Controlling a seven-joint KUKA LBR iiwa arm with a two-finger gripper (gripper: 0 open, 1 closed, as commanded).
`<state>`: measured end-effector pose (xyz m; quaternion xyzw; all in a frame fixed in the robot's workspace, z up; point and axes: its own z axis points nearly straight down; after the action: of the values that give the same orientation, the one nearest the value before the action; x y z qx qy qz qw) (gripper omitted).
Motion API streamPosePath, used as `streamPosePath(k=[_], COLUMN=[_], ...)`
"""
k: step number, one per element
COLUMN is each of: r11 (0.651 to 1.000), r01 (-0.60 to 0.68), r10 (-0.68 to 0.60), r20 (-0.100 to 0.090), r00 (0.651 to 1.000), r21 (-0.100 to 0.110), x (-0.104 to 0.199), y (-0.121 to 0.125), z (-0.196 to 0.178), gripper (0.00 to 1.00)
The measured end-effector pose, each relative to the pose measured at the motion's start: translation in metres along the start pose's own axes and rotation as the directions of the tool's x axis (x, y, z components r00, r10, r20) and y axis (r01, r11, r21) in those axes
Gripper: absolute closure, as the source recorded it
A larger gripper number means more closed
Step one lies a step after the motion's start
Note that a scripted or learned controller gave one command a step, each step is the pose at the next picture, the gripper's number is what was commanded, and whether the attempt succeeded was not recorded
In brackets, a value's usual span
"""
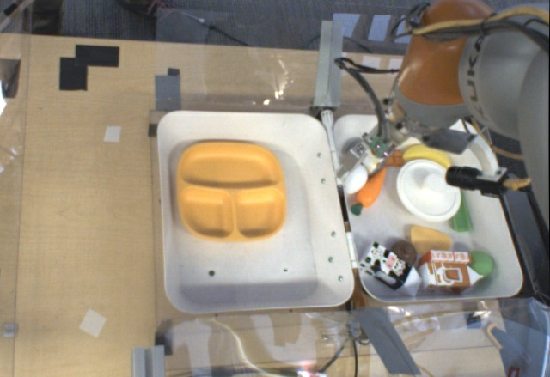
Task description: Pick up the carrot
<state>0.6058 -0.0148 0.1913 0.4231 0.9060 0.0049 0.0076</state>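
Observation:
The carrot (373,187) is orange and lies at a slant near the left wall of the right bin (507,281), its narrow end with a bit of green pointing down-left. My gripper (368,154) hangs just above the carrot's upper end, low over the bin and under the orange wrist band. A small white rounded object (353,180) sits right against the carrot's left side. The arm's body hides the bin's back part.
A white bowl (427,189) lies right of the carrot, with a banana (428,156) behind it. A cheese wedge (430,238), a cow-patterned carton (386,264), a red box (447,270) and green pieces crowd the front. A yellow divided plate (230,189) sits in the left bin (258,285).

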Motion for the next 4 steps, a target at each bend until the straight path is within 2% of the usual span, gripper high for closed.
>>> streamPosePath(k=[1, 2, 3, 4], r11=[1.000, 1.000, 0.928, 0.766], r01=[0.019, -0.028, -0.373, -0.643], r10=[-0.019, 0.028, 0.373, 0.643], r20=[-0.007, -0.004, -0.001, 0.005], r00=[1.000, 1.000, 0.928, 0.766], r21=[0.011, 0.010, 0.012, 0.013], x=[0.023, 0.002, 0.007, -0.046], y=[0.012, 0.027, 0.023, -0.016], z=[0.006, 0.006, 0.006, 0.006], gripper=[0.00, 0.00, 0.00, 0.00])
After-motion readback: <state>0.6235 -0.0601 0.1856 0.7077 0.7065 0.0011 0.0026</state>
